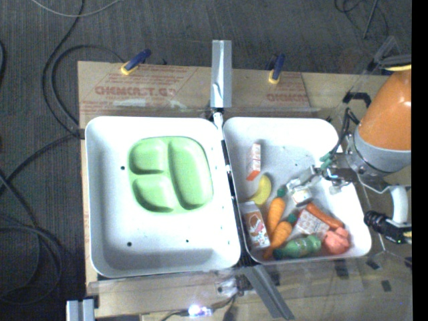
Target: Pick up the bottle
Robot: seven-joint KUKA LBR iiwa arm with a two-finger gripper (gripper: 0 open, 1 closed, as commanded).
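Claw: my claw (311,179) hangs over the right bin (294,127), near its 3 o'clock side, above the heap of toy food.
Claw state: too small and cluttered here; I cannot tell whether it is wide or narrow, and I see nothing held in it.
Bottle: I take the bottle (256,225) to be the brown-red one with the pale cap, lying flat in the right bin against the wall at 9 o'clock.
Doubt: a white-and-orange tube (255,160) lies further toward 12 o'clock along the same wall; it could be meant instead, I cannot say for sure.
Direction: the bottle lies at about 8 o'clock from my claw, well apart, with 2 carrots (275,212) between us.
Long axis: roughly 12 to 6 o'clock, cap toward 12, so I judge a grip across it, from 9 to 3, fits best.
Edges: bin wall touching or just beside it at 9 o'clock; a carrot just beside at 3; a banana (263,189) near at 1.
Open room: little on either flank; more above the cap end toward 12.
Risk: I could catch a carrot or strike the wall.
Left bin: a green plate (171,174), off my path.
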